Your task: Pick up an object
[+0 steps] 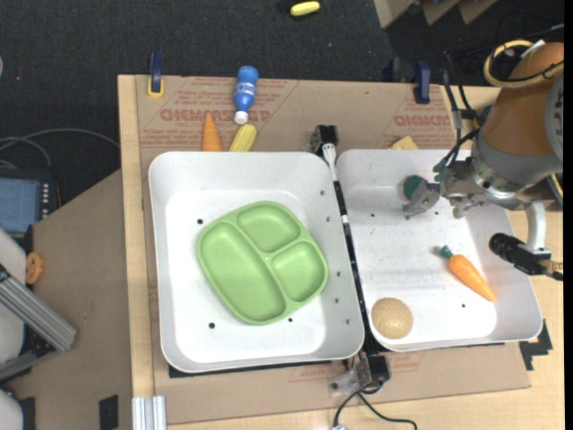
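Observation:
In the right bin (510,325) lie an orange carrot (468,274) with a green top at mid-right and a round tan bun-like object (391,317) near the front left corner. A small teal object (414,186) rests toward the back of that bin. My gripper (439,204) hangs over the bin's back part, its two grey fingers (417,203) spread apart and open. The teal object sits just beside the left finger, touching or nearly so, not between the two. The carrot lies in front and to the right of the gripper.
The left bin (170,240) holds a green divided plate (260,262). Behind it on the board lie a blue-and-white bottle (244,92), a small orange carrot (210,134) and a yellow corn piece (243,137). A black clamp (325,138) sits between the bins.

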